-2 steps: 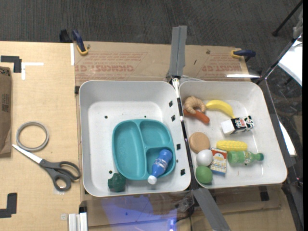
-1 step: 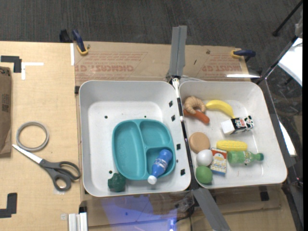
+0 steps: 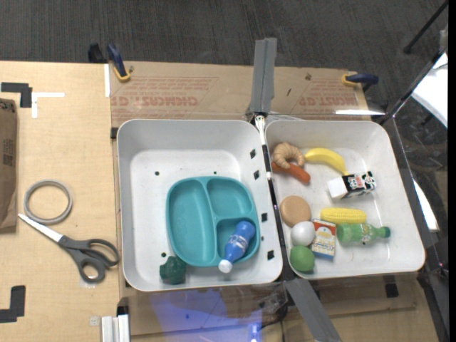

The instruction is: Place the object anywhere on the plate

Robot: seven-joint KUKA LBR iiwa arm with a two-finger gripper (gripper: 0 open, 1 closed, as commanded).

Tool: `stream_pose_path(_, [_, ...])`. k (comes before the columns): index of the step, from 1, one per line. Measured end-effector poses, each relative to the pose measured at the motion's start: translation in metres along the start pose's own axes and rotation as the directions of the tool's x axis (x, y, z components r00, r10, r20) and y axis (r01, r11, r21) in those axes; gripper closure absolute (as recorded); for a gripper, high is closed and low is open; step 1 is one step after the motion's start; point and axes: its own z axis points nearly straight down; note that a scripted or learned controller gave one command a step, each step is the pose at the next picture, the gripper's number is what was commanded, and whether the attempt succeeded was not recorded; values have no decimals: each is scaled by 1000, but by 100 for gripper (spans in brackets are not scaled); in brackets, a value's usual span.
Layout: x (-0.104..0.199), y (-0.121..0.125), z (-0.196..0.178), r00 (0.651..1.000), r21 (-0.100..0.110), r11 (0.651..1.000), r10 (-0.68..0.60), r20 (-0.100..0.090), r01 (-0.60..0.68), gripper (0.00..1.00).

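- Gripper's opening and load can't be judged.
- Blue bottle lies in the teal plate's five-o'clock compartment.
- Red lettering on cardboard at twelve o'clock is reversed and illegible.

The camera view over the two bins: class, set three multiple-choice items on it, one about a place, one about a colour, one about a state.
1. Where does the blue bottle lie?
A. on the teal plate
B. beside the scissors
C. in the right bin

2. What colour is the banana?
A. red
B. yellow
C. blue

3. How is the green bottle resting?
A. upright
B. on its side
C. hanging

Answers: 1 A, it rests in the plate's lower right compartment. 2 B, its curved body is yellow. 3 B, it lies flat on the bin floor.
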Motion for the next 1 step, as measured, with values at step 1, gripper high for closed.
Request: stream_pose_path(1, [-1,-1,-9,1000,2,1000,0,6,0,100])
